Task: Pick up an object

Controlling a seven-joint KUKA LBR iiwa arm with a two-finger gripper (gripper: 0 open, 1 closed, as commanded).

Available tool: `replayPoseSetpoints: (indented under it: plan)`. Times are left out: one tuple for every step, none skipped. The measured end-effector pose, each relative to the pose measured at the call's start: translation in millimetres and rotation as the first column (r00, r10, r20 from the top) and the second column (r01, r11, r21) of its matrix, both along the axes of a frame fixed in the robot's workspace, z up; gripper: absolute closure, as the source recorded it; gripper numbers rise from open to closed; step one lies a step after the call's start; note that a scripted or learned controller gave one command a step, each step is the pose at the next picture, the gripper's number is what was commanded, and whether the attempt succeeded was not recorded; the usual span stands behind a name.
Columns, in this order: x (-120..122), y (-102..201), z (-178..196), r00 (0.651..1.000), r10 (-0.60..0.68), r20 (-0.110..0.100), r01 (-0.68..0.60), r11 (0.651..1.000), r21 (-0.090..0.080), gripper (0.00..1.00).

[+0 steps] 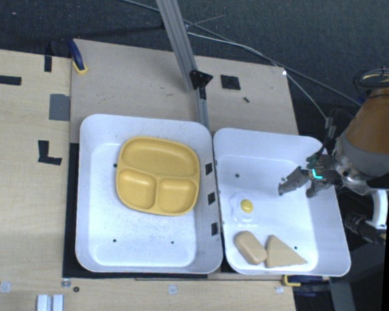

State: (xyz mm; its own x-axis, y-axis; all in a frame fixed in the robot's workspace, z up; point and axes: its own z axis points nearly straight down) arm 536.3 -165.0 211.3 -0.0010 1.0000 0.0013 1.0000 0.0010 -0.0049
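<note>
The right bin [324, 215] holds a small yellow ball [246, 206] near its middle, with a tan oval piece [249, 247] and a tan wedge [282, 254] side by side at its front. My gripper [301, 187] hangs over the bin's right half, up and to the right of the ball and well apart from it. Its two dark fingers [288, 186] stand spread, open, with nothing between them. The grey and orange arm [370, 138] comes in from the right.
A yellow divided plate [158, 175] lies in the left bin [90, 197]. A grey pole [180, 33] slants down to the rim between the bins. Bare white floor lies between the ball and the right bin's far wall.
</note>
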Motion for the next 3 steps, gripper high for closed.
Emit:
replayPoseSetpoints:
  plan:
    - [1,0,1,1.0,0.0,0.003,0.0,1.0,-0.001,0.0]
    - [4,2,-43,1.0,0.0,-0.001,0.0,1.0,-0.001,0.0]
    - [2,5,-87,1.0,0.0,-0.001,0.0,1.0,-0.001,0.0]
